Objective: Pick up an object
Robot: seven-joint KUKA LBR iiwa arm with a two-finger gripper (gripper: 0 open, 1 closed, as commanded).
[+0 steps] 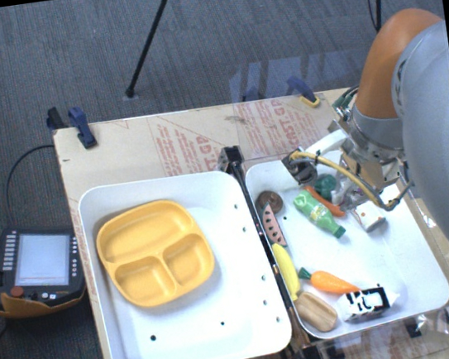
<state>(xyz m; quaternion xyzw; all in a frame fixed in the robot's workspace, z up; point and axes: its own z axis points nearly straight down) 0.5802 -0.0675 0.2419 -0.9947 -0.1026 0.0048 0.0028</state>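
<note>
The surface (160, 138), a pale board with red printed markings, carries two shallow white bins side by side. The grey arm (435, 134) with its orange band reaches in from the right and bends down over the far end of the right bin (404, 260). The left bin (236, 315) holds a yellow divided plate (154, 252), lying flat toward its left half, with three compartments facing up.

The claw (336, 187) hangs low over the far part of the right bin, wrapped in cables and a yellow hose; whether it is spread or pressed together cannot be told, as wrist and wiring hide its tips. Just beside it lies a green bottle (319, 214), tilted diagonally, with a small orange piece (328, 201) touching its far side. A small white block (369, 215) rests to the right of the bottle.

Along the bin's left wall sit a brown mushroom-like toy (269, 202), a slice with dark seeds (275, 228) and a yellow banana-like toy (286, 270), one after another toward the near end. Near the front lie an orange carrot (332, 282), a tan bread-like piece (316, 311) and a white packet with black print (368, 302).

On the floor to the left of the surface rests a teach pendant (36, 269) with a lit screen.
</note>
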